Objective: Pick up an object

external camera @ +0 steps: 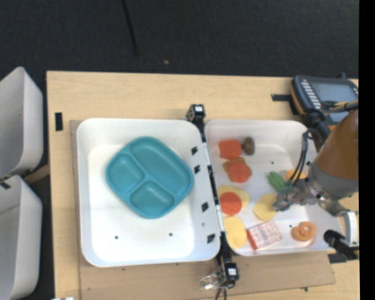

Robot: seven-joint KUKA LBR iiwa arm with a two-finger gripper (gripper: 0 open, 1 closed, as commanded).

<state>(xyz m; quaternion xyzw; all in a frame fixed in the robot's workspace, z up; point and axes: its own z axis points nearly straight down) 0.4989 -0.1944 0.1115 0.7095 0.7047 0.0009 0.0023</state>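
A wooden bench bears two white bins; in the right bin the gripper, finger state indiscernible, sits low among toy foods at a yellow piece, nothing evidently lifted yet.

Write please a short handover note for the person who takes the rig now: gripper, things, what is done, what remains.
Gripper: low in the right bin, by a yellow piece and a green piece; open or shut cannot be told.
Things: small toy foods lie in the right bin; a blue tray lies in the left bin.
Done: nothing seen lifted.
Left: grasp one piece and lift it.
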